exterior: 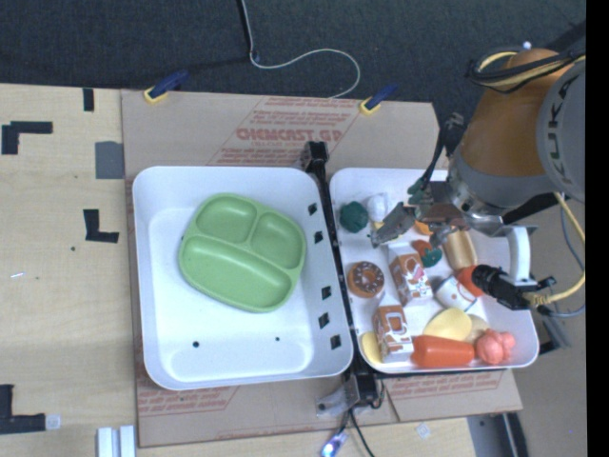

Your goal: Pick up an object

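— Looking at the left bin (152,284): what does it carry?

— One green divided plate (244,251), three compartments, lying flat toward the bin's far side and a bit left of its middle. The near strip of the bin floor is bare white.

— And the right bin (344,181)?

— Crowded. At its far-left corner sits a dark green round piece (354,216), with a small white piece (378,204) just beside it. Along the left wall, about halfway down, lies a brown doughnut (365,279). Next to that, toward the middle, stands a small printed carton (411,278); a second carton (391,332) lies at the near-left corner. Along the near edge: an orange carrot-like piece (442,352), a pale yellow piece (449,327) touching it from behind, and a pink lumpy piece (495,347) at the near-right corner.

— Where is the gripper (398,224)?

— Over the far half of the right bin, pointing toward the left wall, near the green piece. Its two fingers stand slightly apart — nothing shows between them.

— So no object has been lifted?

— Right, everything lies in the bins.
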